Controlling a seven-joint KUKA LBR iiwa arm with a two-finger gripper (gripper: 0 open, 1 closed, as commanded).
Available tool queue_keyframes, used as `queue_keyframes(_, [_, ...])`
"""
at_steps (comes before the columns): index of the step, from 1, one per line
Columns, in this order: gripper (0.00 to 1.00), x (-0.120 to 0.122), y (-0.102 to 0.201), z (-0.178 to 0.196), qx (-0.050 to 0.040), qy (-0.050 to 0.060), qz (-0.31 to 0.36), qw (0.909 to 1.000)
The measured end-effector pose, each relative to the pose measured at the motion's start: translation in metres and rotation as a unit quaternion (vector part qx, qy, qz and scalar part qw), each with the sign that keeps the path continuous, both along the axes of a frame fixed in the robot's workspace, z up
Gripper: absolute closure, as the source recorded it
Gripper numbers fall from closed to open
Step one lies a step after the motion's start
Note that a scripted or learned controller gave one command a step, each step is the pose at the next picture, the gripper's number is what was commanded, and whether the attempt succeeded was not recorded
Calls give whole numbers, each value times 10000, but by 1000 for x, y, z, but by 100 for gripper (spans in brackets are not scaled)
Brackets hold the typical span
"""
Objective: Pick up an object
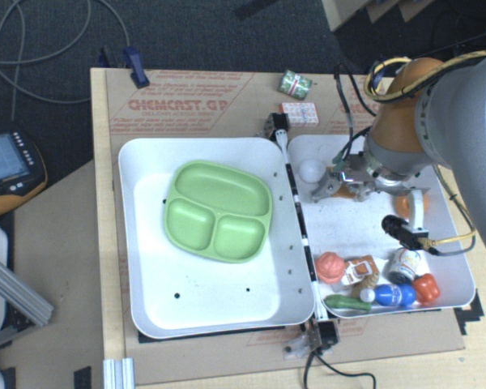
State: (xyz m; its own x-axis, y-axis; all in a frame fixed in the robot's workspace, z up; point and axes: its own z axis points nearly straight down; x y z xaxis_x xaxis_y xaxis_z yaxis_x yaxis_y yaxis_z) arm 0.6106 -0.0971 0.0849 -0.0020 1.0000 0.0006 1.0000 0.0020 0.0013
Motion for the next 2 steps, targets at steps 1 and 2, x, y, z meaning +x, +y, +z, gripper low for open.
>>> queue_keyframes(1, [0, 37, -5, -6, 27, 237, 22, 9997])
queue_keyframes(2, [0, 43, -14, -8, 52, 336, 36, 9994])
